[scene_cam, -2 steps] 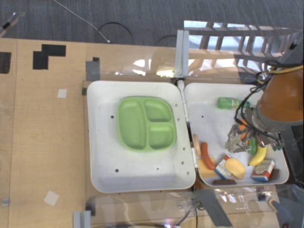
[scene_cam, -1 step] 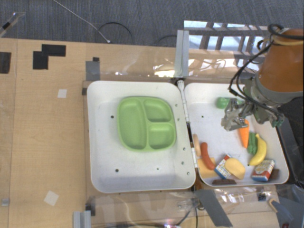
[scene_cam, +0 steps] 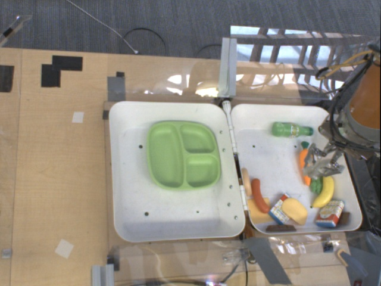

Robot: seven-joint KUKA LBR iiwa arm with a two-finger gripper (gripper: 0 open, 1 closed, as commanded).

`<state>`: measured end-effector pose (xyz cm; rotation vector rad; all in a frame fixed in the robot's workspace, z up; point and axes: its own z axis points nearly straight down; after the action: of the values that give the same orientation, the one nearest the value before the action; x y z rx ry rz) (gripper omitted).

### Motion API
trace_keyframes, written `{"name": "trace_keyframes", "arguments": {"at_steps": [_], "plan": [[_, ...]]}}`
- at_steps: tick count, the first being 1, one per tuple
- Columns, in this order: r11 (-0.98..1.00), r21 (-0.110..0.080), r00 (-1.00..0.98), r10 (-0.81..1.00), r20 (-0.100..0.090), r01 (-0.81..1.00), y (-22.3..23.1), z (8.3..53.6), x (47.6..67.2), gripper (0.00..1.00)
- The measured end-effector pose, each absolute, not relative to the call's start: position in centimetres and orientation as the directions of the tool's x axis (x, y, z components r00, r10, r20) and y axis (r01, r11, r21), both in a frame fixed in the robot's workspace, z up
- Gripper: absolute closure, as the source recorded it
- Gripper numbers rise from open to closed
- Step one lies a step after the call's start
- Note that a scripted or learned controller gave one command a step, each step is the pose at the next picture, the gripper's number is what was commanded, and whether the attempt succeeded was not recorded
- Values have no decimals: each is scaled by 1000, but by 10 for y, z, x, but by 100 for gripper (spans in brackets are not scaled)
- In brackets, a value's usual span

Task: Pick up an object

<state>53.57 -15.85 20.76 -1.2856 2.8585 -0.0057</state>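
Note:
The right bin [scene_cam: 268, 154] holds several toy foods. A green bottle [scene_cam: 290, 130] lies near its far wall and an orange carrot [scene_cam: 303, 158] sits by the right side. A yellow banana [scene_cam: 324, 193], a red sausage [scene_cam: 258, 193], a yellow cheese wedge [scene_cam: 294, 210] and two small cartons [scene_cam: 330, 214] lie toward the front. My gripper [scene_cam: 321, 167] hangs low over the right side of this bin, just right of the carrot and above the banana's upper end. It covers part of a small green item [scene_cam: 315, 186].
The left bin [scene_cam: 119, 177] holds a green divided plate [scene_cam: 181, 155] at its middle. A metal rail [scene_cam: 233, 154] separates the two bins. Cables and a metal frame [scene_cam: 286, 46] stand behind the right bin. The arm [scene_cam: 363, 109] comes in over the right bin's far right corner.

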Motion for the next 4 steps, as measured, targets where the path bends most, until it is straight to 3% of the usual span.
{"name": "trace_keyframes", "arguments": {"at_steps": [1, 2, 3, 4], "plan": [[813, -11, -813, -583, -11, -583, -163, 92, 541, 100], [882, -18, -882, -471, -18, -471, -189, 241, 545, 100], [987, 1, -987, -160, -4, -160, -170, 149, 526, 100], [844, -6, -844, -536, -7, -536, -204, 153, 531, 100]]}}
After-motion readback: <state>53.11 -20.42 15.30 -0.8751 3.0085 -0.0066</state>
